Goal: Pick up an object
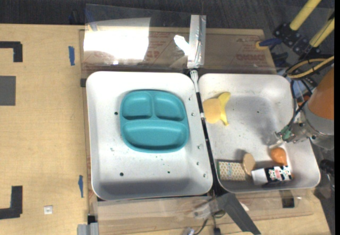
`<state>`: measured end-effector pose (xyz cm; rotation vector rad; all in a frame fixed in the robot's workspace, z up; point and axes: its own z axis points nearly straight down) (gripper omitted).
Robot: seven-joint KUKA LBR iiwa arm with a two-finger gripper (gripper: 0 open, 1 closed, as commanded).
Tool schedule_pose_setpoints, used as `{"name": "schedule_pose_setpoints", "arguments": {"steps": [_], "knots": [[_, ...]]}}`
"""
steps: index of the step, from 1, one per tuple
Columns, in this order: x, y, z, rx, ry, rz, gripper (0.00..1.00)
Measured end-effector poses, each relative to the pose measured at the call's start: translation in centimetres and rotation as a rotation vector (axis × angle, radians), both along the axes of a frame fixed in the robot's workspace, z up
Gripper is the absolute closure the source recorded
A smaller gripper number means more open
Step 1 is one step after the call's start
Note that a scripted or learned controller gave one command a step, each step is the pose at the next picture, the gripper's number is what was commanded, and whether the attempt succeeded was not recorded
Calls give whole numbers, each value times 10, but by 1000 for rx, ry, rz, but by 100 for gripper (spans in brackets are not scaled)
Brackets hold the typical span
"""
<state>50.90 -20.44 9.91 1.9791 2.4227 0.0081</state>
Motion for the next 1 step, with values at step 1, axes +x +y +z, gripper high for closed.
{"name": "schedule_pose_setpoints", "arguments": {"steps": [1], "knots": [[0, 0, -1, 0, 1, 0, 0]]}}
